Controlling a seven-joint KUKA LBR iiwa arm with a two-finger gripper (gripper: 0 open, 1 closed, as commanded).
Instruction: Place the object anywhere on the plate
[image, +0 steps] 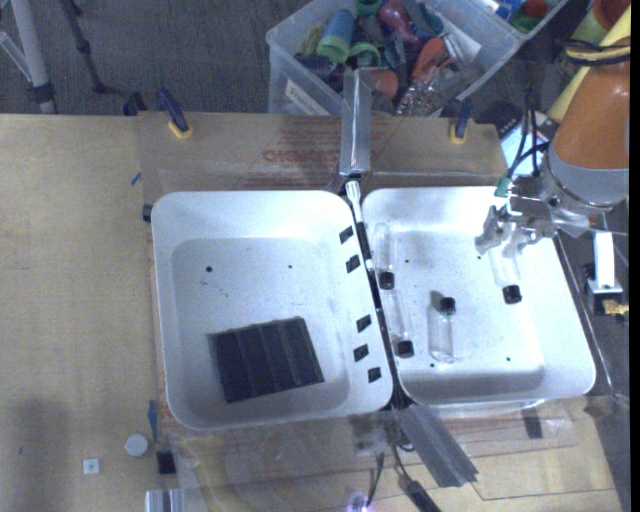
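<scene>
Far left of your bench (70, 300), small bits sit near the front edge: a round pale cap (136, 445) and a tiny square piece (91, 465). An orange-handled clamp (176, 122) sits at the back edge.

Left bin (175, 225): the plate (266, 358) is a dark ribbed rectangle lying flat in the front half, slightly skewed.

Between the bins you get a divider with a row of black tabs (358, 292) along the seam.

Right bin (570, 360): three clear vials with black caps lie on the floor. One vial (382, 258) sits near the left wall toward the back, a second vial (398, 325) just in front of it, and a third vial (441, 325) near the middle, cap pointing back.

The gripper (506, 262) is over the right bin's back right part. A clear vial (505, 272) with a black cap at its lower end hangs from it, apparently pinched between the fingers, well apart from the plate. How wide the claw is you cannot tell exactly.

Behind the bins, a clear tub (400, 50) holds mixed colourful items.
</scene>
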